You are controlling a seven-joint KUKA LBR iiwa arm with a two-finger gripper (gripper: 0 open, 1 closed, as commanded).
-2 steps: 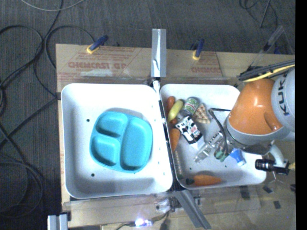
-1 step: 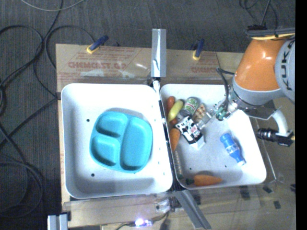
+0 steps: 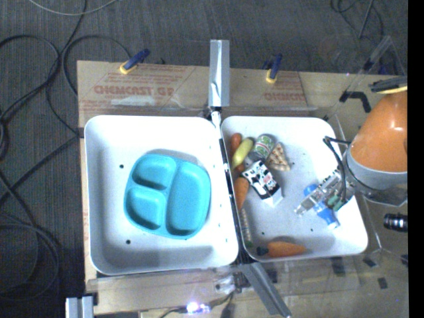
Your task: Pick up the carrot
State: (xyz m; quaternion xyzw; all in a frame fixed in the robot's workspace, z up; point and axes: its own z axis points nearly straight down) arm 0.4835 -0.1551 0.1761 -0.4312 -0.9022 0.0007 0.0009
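Right bin (image 3: 344,240): carrot (image 3: 287,248) near front wall, pincer (image 3: 311,206) above.

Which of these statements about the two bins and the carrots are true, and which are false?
1. The blue divided tray lies in the left bin. True.
2. A carrot lies near the front edge of the right bin. True.
3. The gripper holds that carrot. False: the gripper is apart from the carrot, nearer the bin's right side.
4. The black-and-white carton stands in the left bin. False: it lies in the right bin.
5. Another carrot lies beside the divider between the bins. True.
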